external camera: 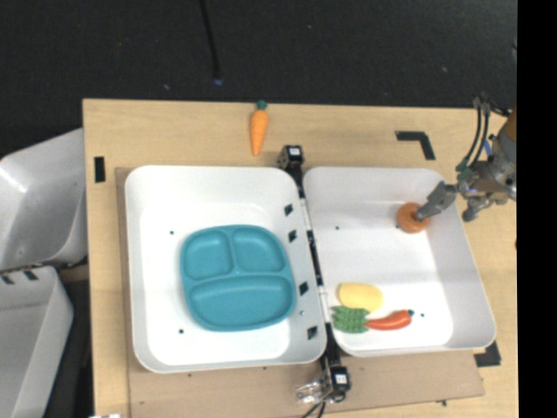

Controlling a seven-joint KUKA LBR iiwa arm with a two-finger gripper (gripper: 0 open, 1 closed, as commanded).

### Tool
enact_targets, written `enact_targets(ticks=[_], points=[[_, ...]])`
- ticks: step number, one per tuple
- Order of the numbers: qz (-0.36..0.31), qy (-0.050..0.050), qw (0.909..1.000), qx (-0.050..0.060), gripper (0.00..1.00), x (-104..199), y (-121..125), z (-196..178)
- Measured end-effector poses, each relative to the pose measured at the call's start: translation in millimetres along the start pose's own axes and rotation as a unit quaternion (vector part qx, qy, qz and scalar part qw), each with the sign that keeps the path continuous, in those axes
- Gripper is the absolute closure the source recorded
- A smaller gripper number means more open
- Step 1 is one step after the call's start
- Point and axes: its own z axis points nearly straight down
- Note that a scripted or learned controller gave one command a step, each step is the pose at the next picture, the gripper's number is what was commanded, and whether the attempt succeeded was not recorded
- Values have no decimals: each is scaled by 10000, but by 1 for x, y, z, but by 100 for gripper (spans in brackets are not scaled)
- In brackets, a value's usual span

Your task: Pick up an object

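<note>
Camera view: gripper [421, 215] reaching in from the right edge, low over the far right part of the right bin [452, 259], finger slanting down and left from the wrist cluster of cables by the bin's right rim. Tip resting on or just against a small orange-brown round object [408, 219]; contact or mere overlap, cannot tell. Spread or pressed together, cannot tell either.

Nearer the camera from the gripper, well apart, in the same bin: a yellow lemon-like piece [359, 296], and touching its near side a red chili pepper [389, 320] with a green leafy piece [349, 320] at its left end.

Left of the gripper, across the divide between bins: left bin [148, 233] bearing a blue divided plate [236, 277], flat, three compartments.

Farther left and beyond the gripper, outside both bins on the tan wooden bench [365, 133]: a toy carrot [258, 129], green top pointing away. Black corner marks on the bench, dark floor beyond, white equipment at the far left.
</note>
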Motion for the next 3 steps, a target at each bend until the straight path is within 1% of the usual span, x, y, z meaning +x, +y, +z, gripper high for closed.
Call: enact_targets(ticks=[1,2,3], points=[[-17,-18,10000,-64,0,1,3,-8],[-30,-18,10000,-54,0,2,13,41],[-19,-17,10000,-50,0,2,16,83]])
